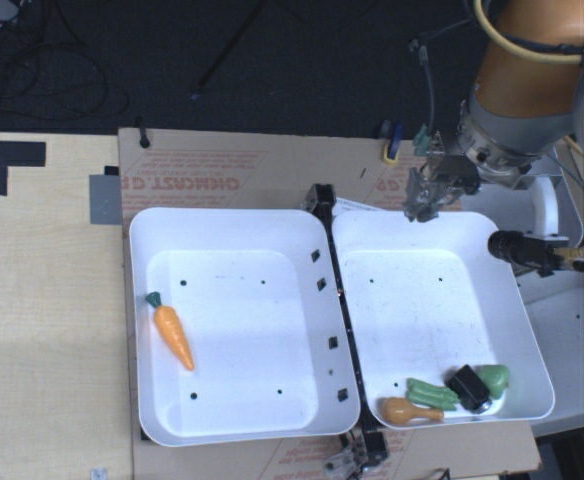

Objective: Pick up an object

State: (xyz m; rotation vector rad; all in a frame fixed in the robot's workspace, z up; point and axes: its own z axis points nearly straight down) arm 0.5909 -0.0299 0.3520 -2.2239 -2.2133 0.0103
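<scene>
The gripper (pixel 423 203) hung over the far rim of the right bin (pixel 442 298), gripping nothing that could be seen; how wide it stood could not be told. Nothing had been picked up: the carrot (pixel 173 335) lay in the left bin (pixel 227 238), the green vegetables (pixel 432 393), the black block (pixel 469 387) and the small gourd (pixel 409 411) in the right bin's near corner.

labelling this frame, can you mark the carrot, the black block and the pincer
carrot (pixel 174 337), camera view, middle of its orange body
black block (pixel 469 387), camera view, its top face
pincer (pixel 424 208), camera view, between its fingertips above the right bin's far rim
</scene>
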